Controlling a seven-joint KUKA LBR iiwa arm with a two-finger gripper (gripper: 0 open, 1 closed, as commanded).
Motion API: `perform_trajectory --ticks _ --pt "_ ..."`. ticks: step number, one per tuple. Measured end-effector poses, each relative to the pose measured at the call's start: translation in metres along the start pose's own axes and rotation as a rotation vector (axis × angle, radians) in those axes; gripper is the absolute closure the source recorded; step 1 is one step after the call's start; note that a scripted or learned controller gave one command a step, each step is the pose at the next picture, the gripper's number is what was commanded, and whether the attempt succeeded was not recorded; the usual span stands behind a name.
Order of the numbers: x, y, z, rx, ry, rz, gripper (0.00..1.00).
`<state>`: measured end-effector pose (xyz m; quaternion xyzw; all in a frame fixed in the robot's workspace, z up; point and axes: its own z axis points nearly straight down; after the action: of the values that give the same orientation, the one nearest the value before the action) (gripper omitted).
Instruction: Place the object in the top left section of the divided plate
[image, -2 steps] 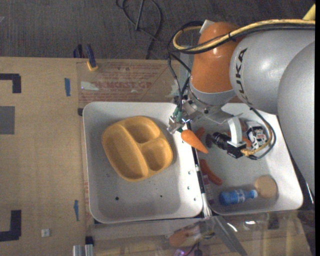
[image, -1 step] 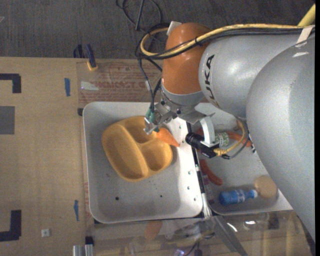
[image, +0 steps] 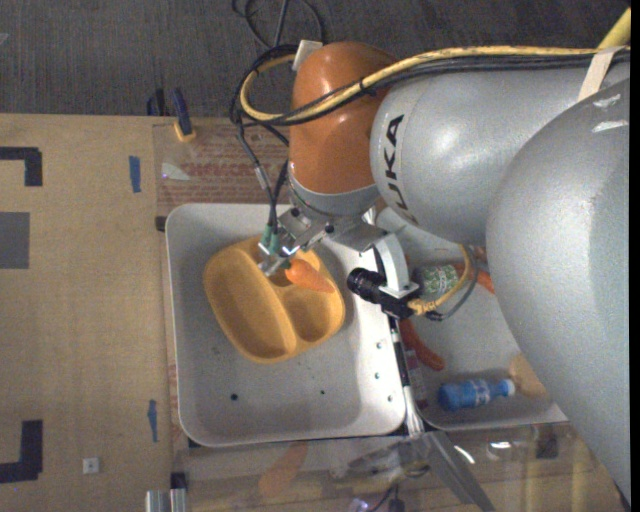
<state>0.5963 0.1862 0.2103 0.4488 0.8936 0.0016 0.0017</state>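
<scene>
My gripper (image: 277, 252) is down over the yellow divided plate (image: 240, 300), which sits in the left white bin (image: 200, 400). Right at the fingertips there's an orange object (image: 308, 277), carrot-shaped, lying on the plate's upper right rim and reaching into the small section there. It touches or nearly touches the fingers, but the view is blocked by my wrist, so I can't tell how far the fingers are spread or whether the object is actually between them.

Handling guess: looks like a small plastic toy, so light, stiff, smooth skin, probably a bit slippery. The tapered shape means a pinch near the thin end could squirt it out; better to take it across the thick middle, fingers square to its long axis. Not fragile, moderate squeeze is fine.

The plate is light too and could shift if I bump its rim.

The right bin (image: 480, 415) holds a blue bottle (image: 475, 391) and other bits, well apart from the plate.
</scene>
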Motion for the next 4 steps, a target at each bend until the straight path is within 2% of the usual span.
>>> perform_trajectory --ticks 1,2,3,4 --pt "-0.054 -0.043 -0.034 0.000 -0.001 -0.023 1.00" --pt "0.015 -0.008 -0.013 0.003 0.002 -0.171 1.00" --pt "0.015 -0.008 -0.014 0.002 0.002 -0.171 0.00" --pt "-0.019 0.041 -0.068 -0.001 -0.002 0.074 0.00"
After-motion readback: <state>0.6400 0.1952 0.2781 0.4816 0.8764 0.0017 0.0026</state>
